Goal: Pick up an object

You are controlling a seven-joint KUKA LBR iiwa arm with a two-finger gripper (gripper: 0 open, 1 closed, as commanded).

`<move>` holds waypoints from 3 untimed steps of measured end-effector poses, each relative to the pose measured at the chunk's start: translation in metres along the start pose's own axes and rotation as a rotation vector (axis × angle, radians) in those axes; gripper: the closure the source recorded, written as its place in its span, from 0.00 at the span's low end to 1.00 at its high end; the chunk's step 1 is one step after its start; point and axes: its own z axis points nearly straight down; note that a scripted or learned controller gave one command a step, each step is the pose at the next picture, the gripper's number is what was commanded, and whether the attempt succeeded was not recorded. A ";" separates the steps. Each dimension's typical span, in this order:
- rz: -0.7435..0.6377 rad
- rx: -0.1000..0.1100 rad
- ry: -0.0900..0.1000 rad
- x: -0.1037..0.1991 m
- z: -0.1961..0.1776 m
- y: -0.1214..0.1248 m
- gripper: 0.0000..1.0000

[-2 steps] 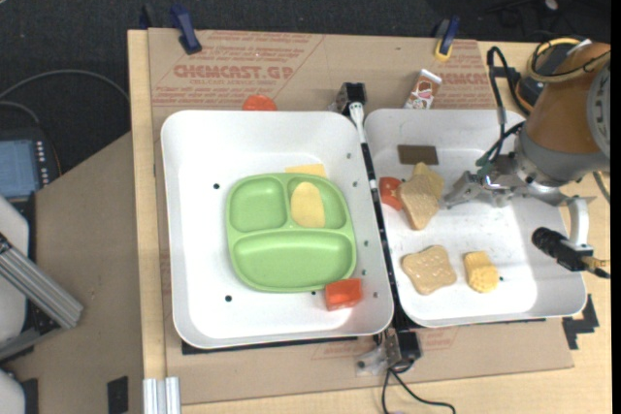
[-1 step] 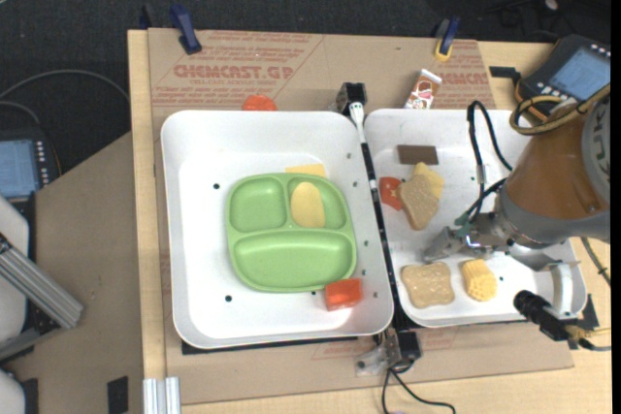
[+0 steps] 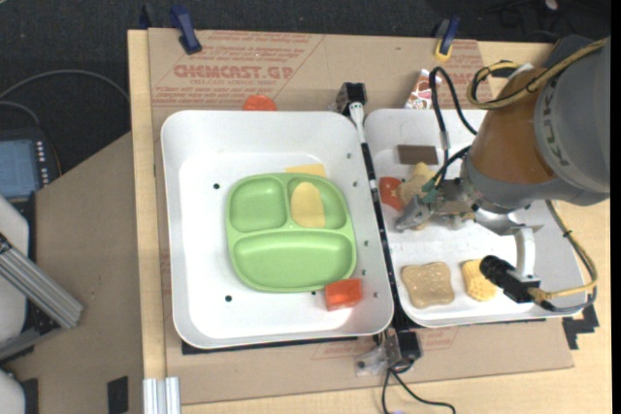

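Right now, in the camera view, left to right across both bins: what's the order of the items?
Green divided plate → orange block → red piece → toast slice → yellow piece. Left out: the brown block and what lies under the gripper, since they overlap in the order.

Both shallow white plastic bins (image 3: 184,208) are viewed from above at a slant, from moderate distance; the grey arm (image 3: 572,121) is seen entering from three o'clock.

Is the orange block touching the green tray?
Touching. The camera view shows the orange block pressed against the green tray at its lower right corner, with no white bin floor between them.
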 end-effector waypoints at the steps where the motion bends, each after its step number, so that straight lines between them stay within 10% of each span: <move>1: 0.005 -0.001 -0.003 -0.038 0.000 0.057 0.00; 2: 0.005 0.001 -0.001 -0.036 -0.011 0.055 1.00; 3: -0.004 -0.006 0.003 0.059 -0.106 0.063 1.00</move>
